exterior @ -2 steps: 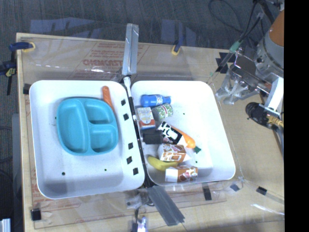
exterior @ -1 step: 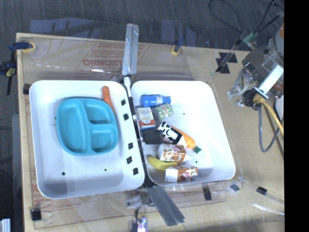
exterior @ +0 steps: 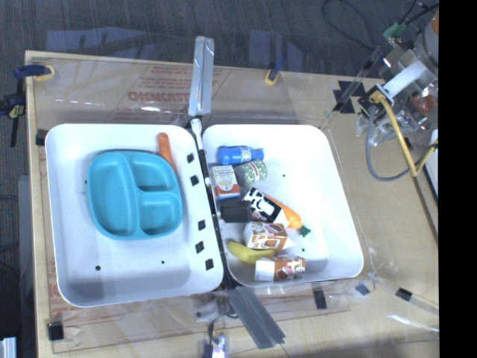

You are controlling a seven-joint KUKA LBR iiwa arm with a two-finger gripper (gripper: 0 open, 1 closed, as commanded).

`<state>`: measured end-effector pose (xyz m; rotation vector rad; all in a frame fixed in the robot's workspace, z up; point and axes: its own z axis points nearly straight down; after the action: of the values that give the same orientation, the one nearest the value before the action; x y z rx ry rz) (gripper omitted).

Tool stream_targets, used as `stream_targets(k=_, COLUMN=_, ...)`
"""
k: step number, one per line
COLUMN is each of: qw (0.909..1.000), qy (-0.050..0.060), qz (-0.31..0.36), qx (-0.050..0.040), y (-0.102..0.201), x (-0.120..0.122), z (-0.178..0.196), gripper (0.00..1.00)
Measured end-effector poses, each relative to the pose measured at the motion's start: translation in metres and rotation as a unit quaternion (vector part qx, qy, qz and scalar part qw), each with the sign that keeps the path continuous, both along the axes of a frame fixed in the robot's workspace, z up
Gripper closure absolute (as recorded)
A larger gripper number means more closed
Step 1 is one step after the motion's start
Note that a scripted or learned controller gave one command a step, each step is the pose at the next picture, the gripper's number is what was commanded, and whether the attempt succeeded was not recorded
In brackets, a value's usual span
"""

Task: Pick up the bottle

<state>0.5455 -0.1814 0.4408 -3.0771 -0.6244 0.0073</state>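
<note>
The camera view showed the blue bottle (exterior: 239,154) lying on its side at the 11 o'clock corner of the right bin (exterior: 339,200), just above a small carton (exterior: 223,180) and a green can (exterior: 251,172). A banana (exterior: 247,251) lay toward 6 o'clock. The left bin (exterior: 67,259) held a blue divided tray (exterior: 136,194) with an orange carrot (exterior: 165,150) at its 1 o'clock. The gripper's state could not be told.

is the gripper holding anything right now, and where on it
Nothing is held. The gripper sits off at the bench's far right corner, away from both bins, with nothing between its fingers. The blue bottle lies in the right bin.
</note>
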Motion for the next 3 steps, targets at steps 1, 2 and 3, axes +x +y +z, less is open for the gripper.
stream_targets(k=1, qw=0.9955, qy=0.000, qz=-0.095, qx=0.0001, y=-0.008, x=0.041, z=0.000, gripper=1.00)
stream_targets(k=2, qw=1.0000, qy=-0.001, qz=-0.006, qx=0.0001, y=-0.028, x=0.048, z=0.001, gripper=1.00)
stream_targets(k=3, qw=0.9954, qy=-0.001, qz=-0.096, qx=-0.0006, y=-0.029, x=0.051, z=0.001, gripper=1.00)
